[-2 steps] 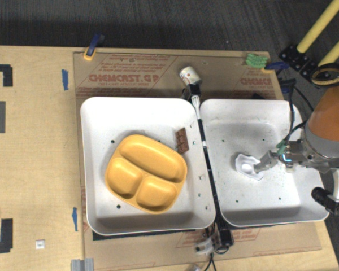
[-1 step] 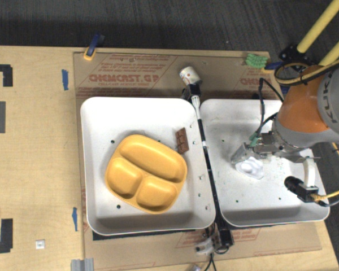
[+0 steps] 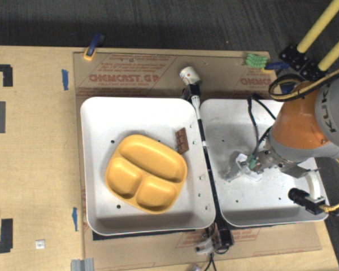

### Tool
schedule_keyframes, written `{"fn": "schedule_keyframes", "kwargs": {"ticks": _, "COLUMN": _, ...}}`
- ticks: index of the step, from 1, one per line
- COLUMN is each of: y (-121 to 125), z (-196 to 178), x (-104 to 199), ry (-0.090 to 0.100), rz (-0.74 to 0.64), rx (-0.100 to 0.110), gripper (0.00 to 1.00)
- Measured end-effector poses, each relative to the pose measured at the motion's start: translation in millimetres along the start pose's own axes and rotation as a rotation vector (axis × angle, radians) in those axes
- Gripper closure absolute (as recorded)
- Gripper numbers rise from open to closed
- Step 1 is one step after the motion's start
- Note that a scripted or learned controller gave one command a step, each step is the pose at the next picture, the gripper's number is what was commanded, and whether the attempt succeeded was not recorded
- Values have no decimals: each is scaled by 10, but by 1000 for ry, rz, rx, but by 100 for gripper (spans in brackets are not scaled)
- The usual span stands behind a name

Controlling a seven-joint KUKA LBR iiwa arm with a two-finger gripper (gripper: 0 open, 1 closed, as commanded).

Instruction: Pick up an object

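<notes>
Over both bins, camera view: "CHEMCAST GP" printed in red on the brown cardboard sheet (image 3: 130,72) under the bins, partly repeated at the sheet's right end; "KU" lettering readable on the grey arm (image 3: 327,103) at the right edge.

Left bin (image 3: 93,151): shallow white plastic, rounded corners, small dark holes in floor. Holds a yellow three-compartment tray (image 3: 146,173), glossy moulded plastic, lying tilted near centre. Small brown ridged block (image 3: 181,140) just beside the tray's upper right, close to the bin's right wall.

Right bin (image 3: 237,205): same white plastic, floor mostly bare. Claw (image 3: 250,164) low over the floor, left of bin centre, below the orange band (image 3: 299,126). Small object (image 3: 237,165) with clear and green parts at the claw tip; shape too small to resolve. Cannot tell whether claw is spread or pinching it.

Edges: black divider strip (image 3: 206,162) between bins, white-capped post (image 3: 187,74) at its top end. Open floor around claw toward bin's lower and upper walls. Yellow rods (image 3: 327,16) top right, blue tape marks (image 3: 65,79) on bench at left.
</notes>
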State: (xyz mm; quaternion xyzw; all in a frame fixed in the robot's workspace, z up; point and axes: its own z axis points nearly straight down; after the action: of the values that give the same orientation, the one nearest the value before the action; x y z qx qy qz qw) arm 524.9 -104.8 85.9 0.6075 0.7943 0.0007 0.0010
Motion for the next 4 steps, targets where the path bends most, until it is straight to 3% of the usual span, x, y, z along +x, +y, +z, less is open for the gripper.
{"fn": "schedule_keyframes", "kwargs": {"ticks": 1, "y": 411, "z": 4, "x": -113, "ry": -1, "rz": -553, "rx": -2, "gripper": 0}}
{"fn": "schedule_keyframes", "kwargs": {"ticks": 2, "y": 17, "z": 3, "x": 38, "ry": 0, "rz": -546, "rx": 0, "gripper": 0}}
{"fn": "schedule_keyframes", "kwargs": {"ticks": 3, "y": -352, "z": -342, "x": 173, "ry": 2, "rz": -594, "rx": 2, "gripper": 0}}
{"fn": "schedule_keyframes", "kwargs": {"ticks": 4, "y": 359, "z": 3, "x": -24, "ry": -1, "rz": -483, "rx": -2, "gripper": 0}}
